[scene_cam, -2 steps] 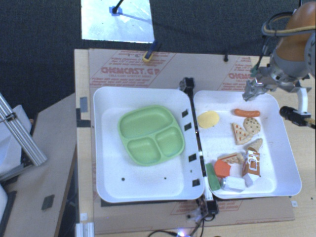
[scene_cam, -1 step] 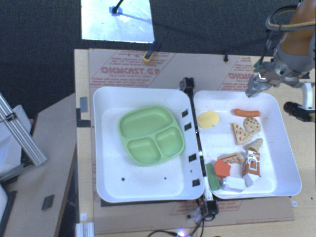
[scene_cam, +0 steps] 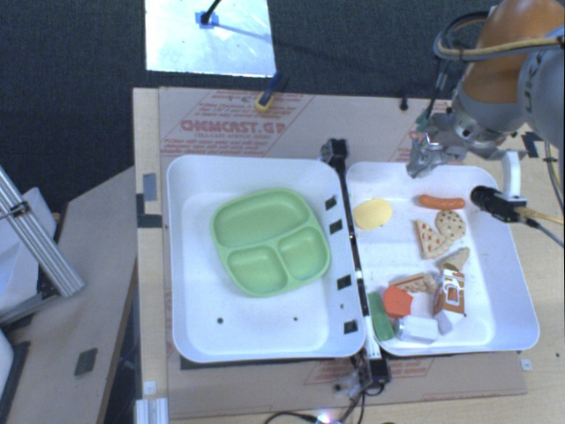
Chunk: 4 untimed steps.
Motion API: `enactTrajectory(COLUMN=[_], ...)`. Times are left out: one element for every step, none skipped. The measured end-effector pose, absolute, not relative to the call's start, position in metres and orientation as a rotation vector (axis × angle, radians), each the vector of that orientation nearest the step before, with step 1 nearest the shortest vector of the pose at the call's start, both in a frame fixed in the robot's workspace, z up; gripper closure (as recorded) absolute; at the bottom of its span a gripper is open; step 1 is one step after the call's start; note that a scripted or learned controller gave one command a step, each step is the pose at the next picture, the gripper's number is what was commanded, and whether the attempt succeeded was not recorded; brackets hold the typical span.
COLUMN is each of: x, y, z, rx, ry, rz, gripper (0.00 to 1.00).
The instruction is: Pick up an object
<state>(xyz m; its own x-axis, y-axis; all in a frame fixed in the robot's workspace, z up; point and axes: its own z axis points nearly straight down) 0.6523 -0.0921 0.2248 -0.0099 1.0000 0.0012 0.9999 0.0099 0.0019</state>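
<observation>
Reaching in from the right, the grey arm with its orange band holds the gripper over the far edge of the right bin, close to that bin's back left corner; whether the jaws are apart or together I cannot tell, and nothing shows between them. The things to pick from all lie in the right bin. A yellow round piece sits near the divider between the bins, just below and to the left of the gripper. A red sausage lies to its right, and below the sausage a pizza slice and a cookie lie touching each other. Toward the near end of the bin is a cluster: a small brown carton, an orange-red piece, a green strip along the divider, and a white block at the front. A black cylinder juts in over the bin's right rim. The left bin holds a green divided tray with three compartments, lying a little askew near the middle. Both bins rest on a cardboard sheet with red printing, and a pale square panel lies beyond it at the back.
</observation>
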Motion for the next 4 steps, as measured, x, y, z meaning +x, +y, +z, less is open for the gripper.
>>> enactTrajectory(x=[0.635,0.619,0.625,0.625], y=[-0.042,-0.01,-0.018,-0.011], z=[0.235,0.231,0.214,0.233], rx=[2.211,2.214,2.22,2.214], ry=[2.232,2.231,2.222,2.226], rz=[0.003,0.001,0.0,0.004], gripper=[1.0,1.0,1.0,1.0])
